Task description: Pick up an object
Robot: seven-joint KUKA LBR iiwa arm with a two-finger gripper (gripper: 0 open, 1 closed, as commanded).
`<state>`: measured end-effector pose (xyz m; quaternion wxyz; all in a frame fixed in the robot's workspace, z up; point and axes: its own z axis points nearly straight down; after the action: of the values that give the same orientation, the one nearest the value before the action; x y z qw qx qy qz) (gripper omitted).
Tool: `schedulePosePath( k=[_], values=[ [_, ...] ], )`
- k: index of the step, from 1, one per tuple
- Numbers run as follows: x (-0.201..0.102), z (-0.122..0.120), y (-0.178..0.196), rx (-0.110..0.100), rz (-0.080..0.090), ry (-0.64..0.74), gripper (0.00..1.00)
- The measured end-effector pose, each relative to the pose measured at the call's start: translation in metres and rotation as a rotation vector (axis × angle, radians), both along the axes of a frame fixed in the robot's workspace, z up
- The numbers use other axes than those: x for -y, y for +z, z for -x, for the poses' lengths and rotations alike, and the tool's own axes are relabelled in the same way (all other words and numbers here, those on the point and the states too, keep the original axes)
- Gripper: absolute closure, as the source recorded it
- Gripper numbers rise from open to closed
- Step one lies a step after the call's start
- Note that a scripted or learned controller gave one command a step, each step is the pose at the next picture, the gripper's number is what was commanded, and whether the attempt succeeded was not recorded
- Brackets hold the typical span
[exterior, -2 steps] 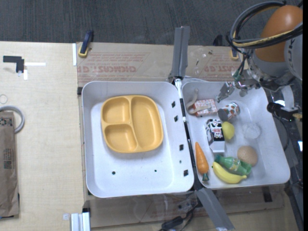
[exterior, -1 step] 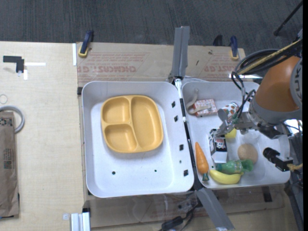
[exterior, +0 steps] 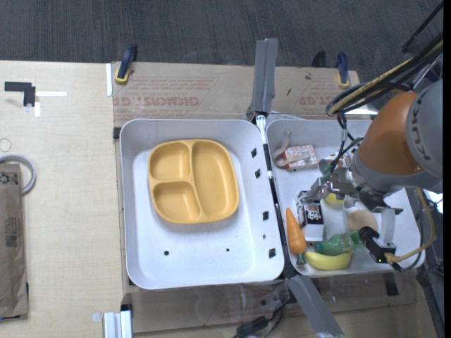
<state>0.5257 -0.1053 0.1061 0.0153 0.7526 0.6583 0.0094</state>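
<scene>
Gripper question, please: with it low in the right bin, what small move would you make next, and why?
Probably lower the gripper slightly and close. It hangs over the clutter in the right bin, above the carrot and banana; no object is visible between its fingers.

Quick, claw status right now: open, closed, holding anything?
Claw: cannot be told. It is low in the right bin among the clutter, beside the carrot, with nothing visibly gripped.

Robotics lab, wooden bench (exterior: 56,189), 2 clamped white bins (exterior: 134,210), cabled grey arm (exterior: 394,143), toy food
</scene>
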Motion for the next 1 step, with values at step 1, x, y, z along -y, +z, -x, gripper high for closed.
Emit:
schedulePosePath(
  k=[1],
  values=[
    [0.055,-0.0321,0.0003,-0.009,-0.02,0.061,0.0]
  ],
)
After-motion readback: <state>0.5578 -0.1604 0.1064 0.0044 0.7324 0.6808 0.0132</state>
